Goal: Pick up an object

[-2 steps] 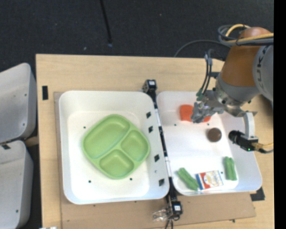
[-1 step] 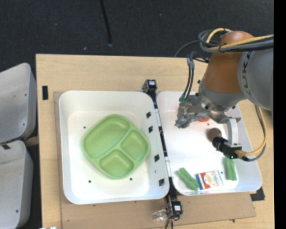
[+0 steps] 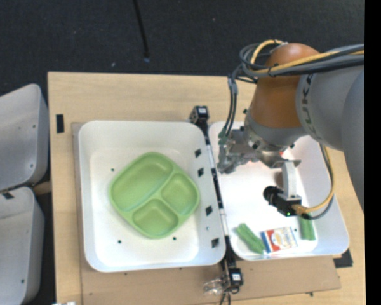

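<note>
pincer: the pincer (image 3: pixel 232 159) is hanging low at the right bin's (image 3: pixel 327 234) left wall, can't tell its state tbh
objects: green sticks (image 3: pixel 249 238), a card (image 3: pixel 279 240), all lying near the front
left bin: green tray (image 3: pixel 154 194) sitting there
progress: nothing's getting lifted yet, whole grab is left

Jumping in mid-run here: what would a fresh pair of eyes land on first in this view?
First the big grey arm with its orange band, reaching in from the right and hanging over the upper part of the right bin. Next the pale green divided plate, alone in the middle of the left bin. Last, some small items along the right bin's near edge: a green piece, a small printed packet and another green piece.
</note>
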{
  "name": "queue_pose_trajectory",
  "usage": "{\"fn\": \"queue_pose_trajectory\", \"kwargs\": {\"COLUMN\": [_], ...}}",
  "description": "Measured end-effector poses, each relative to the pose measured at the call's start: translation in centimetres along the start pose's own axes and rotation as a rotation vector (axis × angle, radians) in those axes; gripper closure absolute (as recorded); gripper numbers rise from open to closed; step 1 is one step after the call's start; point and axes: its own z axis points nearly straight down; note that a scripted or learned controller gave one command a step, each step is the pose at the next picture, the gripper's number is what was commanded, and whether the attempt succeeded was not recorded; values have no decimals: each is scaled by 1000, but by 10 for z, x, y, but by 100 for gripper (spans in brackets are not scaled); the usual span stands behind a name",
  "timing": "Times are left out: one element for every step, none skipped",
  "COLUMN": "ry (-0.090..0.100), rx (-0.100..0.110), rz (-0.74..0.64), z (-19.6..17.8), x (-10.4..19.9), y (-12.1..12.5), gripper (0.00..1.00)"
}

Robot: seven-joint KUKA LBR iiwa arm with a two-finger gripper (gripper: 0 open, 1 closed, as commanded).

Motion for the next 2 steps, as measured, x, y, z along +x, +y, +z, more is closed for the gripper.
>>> {"fn": "queue_pose_trajectory", "kwargs": {"ry": [0, 0], "rx": [-1, -2], "rz": [0, 0], "z": [-8, -26], "x": [42, 89], "y": [-8, -25], "gripper": [100, 100]}}
